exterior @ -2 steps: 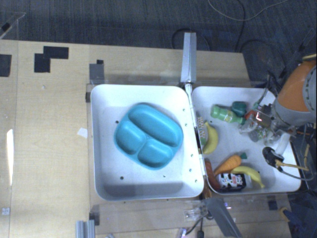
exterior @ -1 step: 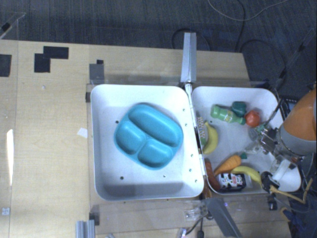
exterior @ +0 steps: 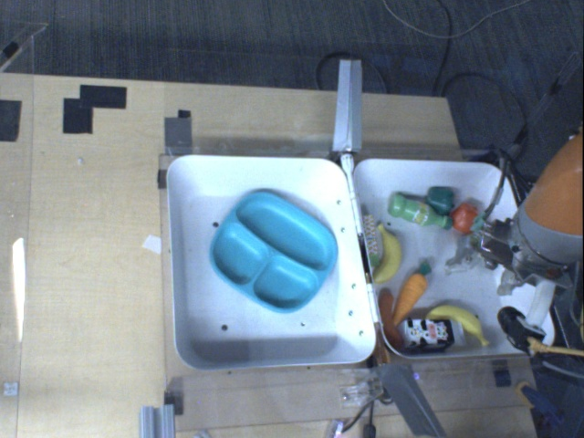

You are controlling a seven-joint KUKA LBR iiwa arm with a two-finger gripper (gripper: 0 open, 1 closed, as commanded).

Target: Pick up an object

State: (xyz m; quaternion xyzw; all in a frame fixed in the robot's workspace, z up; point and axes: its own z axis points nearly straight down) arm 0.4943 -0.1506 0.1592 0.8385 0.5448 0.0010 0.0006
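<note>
The right bin (exterior: pixel 429 165) holds several toy items. A green bottle (exterior: pixel 414 210) lies at the back beside a dark green piece (exterior: pixel 442 198) and a red piece (exterior: pixel 464 216). By the left wall lies a yellow banana (exterior: pixel 391 254), with an orange carrot (exterior: pixel 410 295) just in front of it. At the front are a second banana (exterior: pixel 462 319) and a black-and-white carton (exterior: pixel 426 333). My gripper (exterior: pixel 470 249) hangs over the bin's right side, just below the red piece and right of the carrot. Nothing is visibly held in it.
The left bin (exterior: pixel 187 245) contains a blue divided plate (exterior: pixel 274 249). A metal post (exterior: pixel 348 108) stands at the back between the bins. The arm's grey body with its orange band (exterior: pixel 558 203) covers the right bin's right edge. Cables lie on the dark floor behind.
</note>
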